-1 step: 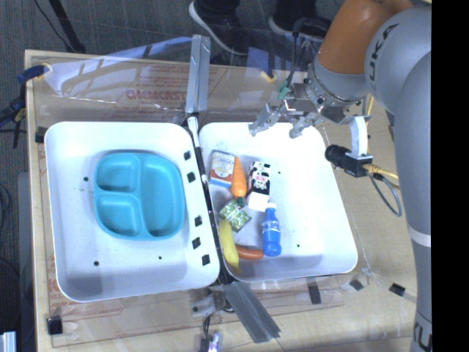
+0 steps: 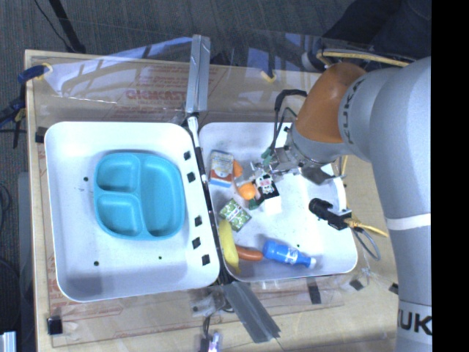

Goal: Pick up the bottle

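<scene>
The bottle (image 2: 287, 254) is blue with a white label and lies on its side near the front wall of the right bin (image 2: 322, 244). My gripper (image 2: 262, 176) is low in the middle of that bin, behind and a little left of the bottle, well apart from it. It hangs over a small orange fruit (image 2: 248, 191) and a black-and-white item. The grey arm with its orange band (image 2: 330, 108) comes in from the right and hides the bin's far right corner.
The right bin also holds a white-and-orange carton (image 2: 221, 165), a green packet (image 2: 235, 213), a banana (image 2: 229, 245) and a red sausage (image 2: 250, 254) just left of the bottle. In the left bin (image 2: 73, 255) lies a blue divided plate (image 2: 139, 194).
</scene>
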`<state>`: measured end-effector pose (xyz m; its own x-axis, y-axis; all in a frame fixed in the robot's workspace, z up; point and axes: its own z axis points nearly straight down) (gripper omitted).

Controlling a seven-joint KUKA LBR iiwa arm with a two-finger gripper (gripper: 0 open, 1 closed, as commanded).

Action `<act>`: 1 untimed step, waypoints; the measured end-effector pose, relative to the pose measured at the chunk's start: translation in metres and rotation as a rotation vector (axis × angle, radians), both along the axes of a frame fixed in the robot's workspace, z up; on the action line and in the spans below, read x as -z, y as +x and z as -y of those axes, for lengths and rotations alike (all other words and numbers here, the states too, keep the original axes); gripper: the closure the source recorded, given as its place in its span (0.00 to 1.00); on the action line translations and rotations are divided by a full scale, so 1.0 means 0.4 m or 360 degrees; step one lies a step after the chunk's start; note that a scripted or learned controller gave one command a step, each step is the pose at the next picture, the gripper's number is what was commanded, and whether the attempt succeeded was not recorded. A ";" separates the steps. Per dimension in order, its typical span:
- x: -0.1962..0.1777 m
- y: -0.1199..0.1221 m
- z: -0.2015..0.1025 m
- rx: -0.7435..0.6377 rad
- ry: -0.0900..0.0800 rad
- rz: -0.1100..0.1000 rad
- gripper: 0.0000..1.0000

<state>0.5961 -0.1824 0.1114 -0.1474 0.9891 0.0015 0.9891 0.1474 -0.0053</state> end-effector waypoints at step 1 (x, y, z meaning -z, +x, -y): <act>0.042 -0.025 -0.010 0.0273 -0.0002 0.0011 0.00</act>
